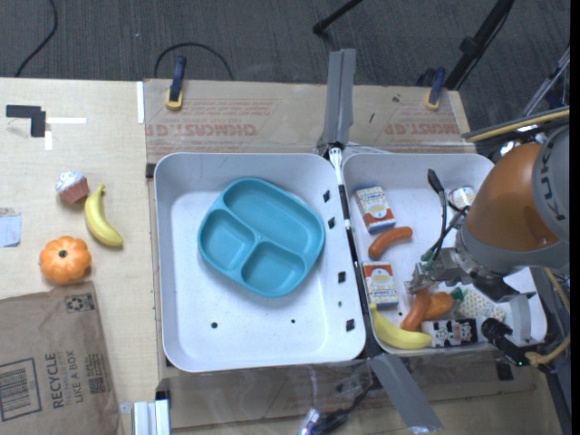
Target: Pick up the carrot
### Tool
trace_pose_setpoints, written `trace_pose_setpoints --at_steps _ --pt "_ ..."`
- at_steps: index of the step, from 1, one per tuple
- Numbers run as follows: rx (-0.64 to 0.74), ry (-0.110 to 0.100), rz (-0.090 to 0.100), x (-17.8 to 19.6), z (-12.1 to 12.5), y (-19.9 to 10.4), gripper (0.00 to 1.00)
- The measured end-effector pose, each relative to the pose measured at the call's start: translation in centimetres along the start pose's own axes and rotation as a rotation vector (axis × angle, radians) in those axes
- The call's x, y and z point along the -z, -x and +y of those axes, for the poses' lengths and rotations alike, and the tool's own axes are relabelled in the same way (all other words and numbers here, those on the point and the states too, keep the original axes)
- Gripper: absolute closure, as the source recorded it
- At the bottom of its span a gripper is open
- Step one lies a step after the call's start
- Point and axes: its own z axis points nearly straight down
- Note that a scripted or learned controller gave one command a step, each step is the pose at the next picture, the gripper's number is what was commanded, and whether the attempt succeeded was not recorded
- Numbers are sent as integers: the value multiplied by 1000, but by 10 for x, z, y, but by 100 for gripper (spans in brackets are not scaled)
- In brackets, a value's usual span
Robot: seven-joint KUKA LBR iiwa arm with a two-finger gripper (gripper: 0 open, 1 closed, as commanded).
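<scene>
**Crowded corner makes the carrot an awkward pick**

Take the carrot [424, 308] as the landmark: it lies tilted in the near part of the right bin [410, 163], its lower tip almost touching a banana [397, 332] that curls along the bin's near wall. Just to its right sits a small black-and-white carton [450, 332]; to its left, a juice box [381, 285].

The risk, as I judge it, comes from that crowding — fingers descending here could pinch the banana or nudge the carton instead, or catch only the carrot's rounded upper end and let it slip out on the lift.

The gripper [430, 277] hangs directly over the carrot's upper end, close to it or touching it. Whether the claw is spread or closed cannot be made out — cables and the wrist clutter it — and nothing shows the carrot between the fingers.

Farther off lie a sausage [391, 240] and another juice box [374, 208].
</scene>
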Motion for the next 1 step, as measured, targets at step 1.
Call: trace_pose_setpoints --at_steps 1 --pt "-370 -3 1 92 -10 -56 100"
